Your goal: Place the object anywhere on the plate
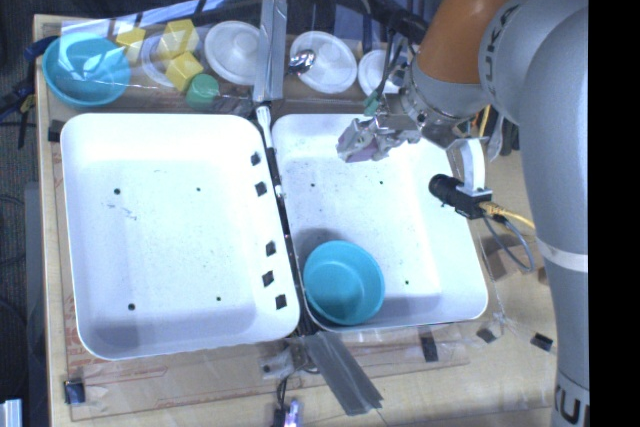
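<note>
The grey arm (540, 115) with its orange band enters from the right and bends over the upper part of the right bin (420, 215). Its jaws (362, 141) hang above that bin's far edge; whether they are wide or narrow I cannot tell, and nothing is seen between them.

The two white bins lie side by side on the desk (50, 245). The left bin (160, 225), well to the left of the jaws, shows bare white floor with a few dark specks. The right bin holds the task's thing, a blue plate (343, 282): round, turquoise, deep-sided like a shallow bowl, standing upright. It sits well below the jaws, toward the near edge, close to the divider between the bins.

Along the desk's far edge, left of the jaws, a larger blue bowl (88, 70) rests, then yellow blocks (176, 53) and a green piece (203, 88). White round dishes (236, 52) stand between these and the jaws, another white dish (325, 61) just above the jaws.
</note>
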`<action>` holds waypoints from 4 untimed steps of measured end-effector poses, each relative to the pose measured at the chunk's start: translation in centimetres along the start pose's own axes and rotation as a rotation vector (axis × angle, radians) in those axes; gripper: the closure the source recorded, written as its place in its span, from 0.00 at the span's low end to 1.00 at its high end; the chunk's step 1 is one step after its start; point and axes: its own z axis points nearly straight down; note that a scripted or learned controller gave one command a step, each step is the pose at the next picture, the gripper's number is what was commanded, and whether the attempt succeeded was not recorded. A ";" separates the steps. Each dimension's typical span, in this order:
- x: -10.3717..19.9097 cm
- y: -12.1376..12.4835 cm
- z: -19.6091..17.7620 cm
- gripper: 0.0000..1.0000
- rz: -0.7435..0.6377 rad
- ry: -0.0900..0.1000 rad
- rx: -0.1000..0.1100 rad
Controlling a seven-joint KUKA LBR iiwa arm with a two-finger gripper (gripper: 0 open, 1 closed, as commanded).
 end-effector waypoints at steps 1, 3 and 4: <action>8.4 0.8 -2.4 1.00 0.000 -0.001 -0.004; 22.8 5.3 -15.8 1.00 0.104 -0.002 -0.004; 22.3 5.4 -17.6 1.00 -0.133 -0.002 -0.004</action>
